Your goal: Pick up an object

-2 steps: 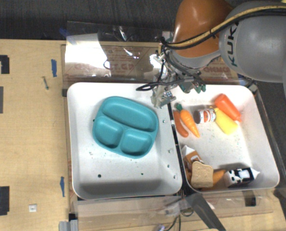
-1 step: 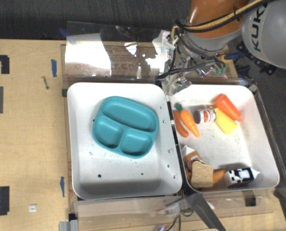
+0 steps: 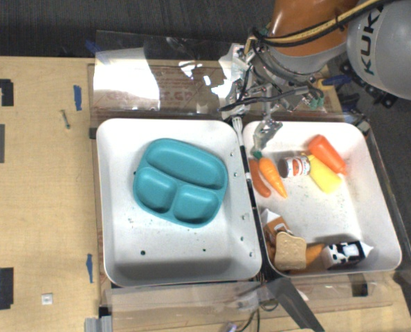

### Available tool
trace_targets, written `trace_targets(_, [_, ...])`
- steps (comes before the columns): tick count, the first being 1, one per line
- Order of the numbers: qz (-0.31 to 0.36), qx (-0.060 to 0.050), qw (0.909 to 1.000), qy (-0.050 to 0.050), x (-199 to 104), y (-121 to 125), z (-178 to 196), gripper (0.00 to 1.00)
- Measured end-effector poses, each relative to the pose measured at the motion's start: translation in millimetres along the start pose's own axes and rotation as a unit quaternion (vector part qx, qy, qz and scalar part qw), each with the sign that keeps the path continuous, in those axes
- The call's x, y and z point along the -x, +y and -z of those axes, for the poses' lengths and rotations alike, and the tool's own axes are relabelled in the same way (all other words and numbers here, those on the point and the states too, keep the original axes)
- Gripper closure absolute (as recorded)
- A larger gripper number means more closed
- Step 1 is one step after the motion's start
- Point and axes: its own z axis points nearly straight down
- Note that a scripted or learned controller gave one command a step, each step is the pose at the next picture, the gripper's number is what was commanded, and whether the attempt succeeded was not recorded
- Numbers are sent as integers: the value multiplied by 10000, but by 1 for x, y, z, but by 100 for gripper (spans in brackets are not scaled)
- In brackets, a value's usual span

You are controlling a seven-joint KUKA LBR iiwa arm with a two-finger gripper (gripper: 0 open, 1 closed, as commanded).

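The end effector (image 3: 266, 133) hangs over the right bin (image 3: 371, 206)'s upper left corner, grip state unclear, just above the carrot (image 3: 270, 178), which lies directly below it, long axis running down-right toward the can (image 3: 297, 167).

carrot (image 3: 269, 177) | orange, green-topped (toy-like) | lying tilted | right bin (image 3: 371, 206), upper-left corner, by its left wall

camera view: fixed above the bench, looking down at a slant
coverage: both white bins (image 3: 115, 206) mid-frame, fairly near
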Motion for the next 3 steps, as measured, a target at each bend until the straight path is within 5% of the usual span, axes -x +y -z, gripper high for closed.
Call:
trace_targets(1, [-248, 14, 9997, 51, -66, -39, -60, 0])
trace_targets(2, [109, -11, 9999, 19, -95, -101, -66, 0])
trace_targets(3, [775, -13, 9970, 9, -196, -68, -161, 0])
